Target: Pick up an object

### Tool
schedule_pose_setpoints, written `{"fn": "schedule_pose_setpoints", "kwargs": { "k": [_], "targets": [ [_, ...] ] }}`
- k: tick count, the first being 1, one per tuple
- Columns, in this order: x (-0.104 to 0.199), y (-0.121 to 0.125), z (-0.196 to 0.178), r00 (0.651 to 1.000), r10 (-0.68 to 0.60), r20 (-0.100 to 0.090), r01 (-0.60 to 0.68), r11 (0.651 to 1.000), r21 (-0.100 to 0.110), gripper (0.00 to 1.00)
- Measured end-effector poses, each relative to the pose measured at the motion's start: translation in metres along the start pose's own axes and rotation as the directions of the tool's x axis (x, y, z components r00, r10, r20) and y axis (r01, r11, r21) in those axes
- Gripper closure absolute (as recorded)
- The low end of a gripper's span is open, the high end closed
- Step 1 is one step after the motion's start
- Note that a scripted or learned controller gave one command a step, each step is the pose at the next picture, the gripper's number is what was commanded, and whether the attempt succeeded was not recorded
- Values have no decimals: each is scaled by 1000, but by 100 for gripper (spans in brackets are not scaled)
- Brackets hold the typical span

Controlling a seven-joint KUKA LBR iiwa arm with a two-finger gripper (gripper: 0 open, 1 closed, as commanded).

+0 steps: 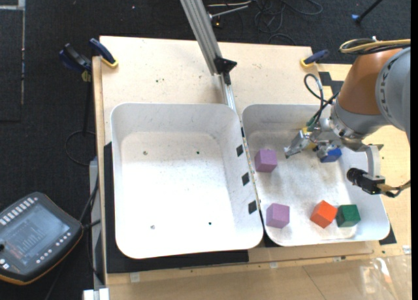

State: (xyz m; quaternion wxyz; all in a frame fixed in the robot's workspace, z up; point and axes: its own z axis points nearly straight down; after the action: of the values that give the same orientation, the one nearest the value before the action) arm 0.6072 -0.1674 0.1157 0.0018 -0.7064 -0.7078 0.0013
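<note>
Orange cube (323, 214) and green cube (349, 215) sit by the right bin's (297, 114) front edge; the hand (312, 142) hovers above, grip unclear.

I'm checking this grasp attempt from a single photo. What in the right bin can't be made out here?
- Gripper: fingers too small and dark to judge open or shut in the camera view.
- Blue object: mostly covered by the wrist, so its shape is unclear.
- Green cube: touching or merely beside the orange cube, undecidable.
</note>
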Motion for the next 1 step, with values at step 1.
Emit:
{"fn": "schedule_pose_setpoints", "kwargs": {
  "k": [1],
  "targets": [
    [-1, 1, -13, 1000, 2, 2, -2, 1000, -6, 100]
  ]
}}
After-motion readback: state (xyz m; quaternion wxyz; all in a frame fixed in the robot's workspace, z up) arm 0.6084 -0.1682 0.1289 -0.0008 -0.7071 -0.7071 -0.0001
